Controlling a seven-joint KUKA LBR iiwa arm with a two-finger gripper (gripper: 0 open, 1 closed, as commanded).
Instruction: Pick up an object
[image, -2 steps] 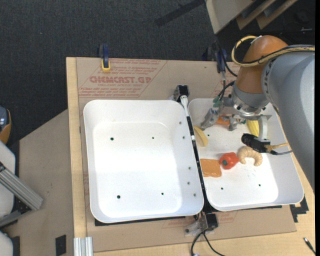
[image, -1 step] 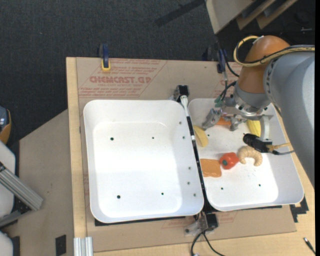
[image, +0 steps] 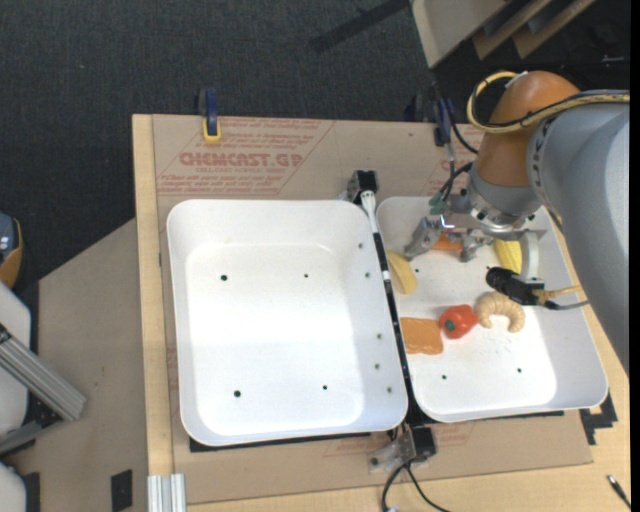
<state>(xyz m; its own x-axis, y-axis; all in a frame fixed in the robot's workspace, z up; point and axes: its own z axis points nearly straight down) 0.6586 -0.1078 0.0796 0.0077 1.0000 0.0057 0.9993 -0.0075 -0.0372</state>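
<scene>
Objects in rt bin (image: 560, 395): tomato (image: 459, 321), orange slab (image: 421, 336), croissant (image: 502, 311). Gripper (image: 447, 240) low at bin's far end, fingers apart, nothing between them. No pick yet; grasp + lift left.

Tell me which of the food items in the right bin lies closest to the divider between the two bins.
The pale yellow wedge: it rests right against the divider edge, upper left in the right bin. The orange slab is next; tomato and croissant sit farther right.

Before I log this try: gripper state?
Gripper: over the right bin, open, holding nothing.
</scene>
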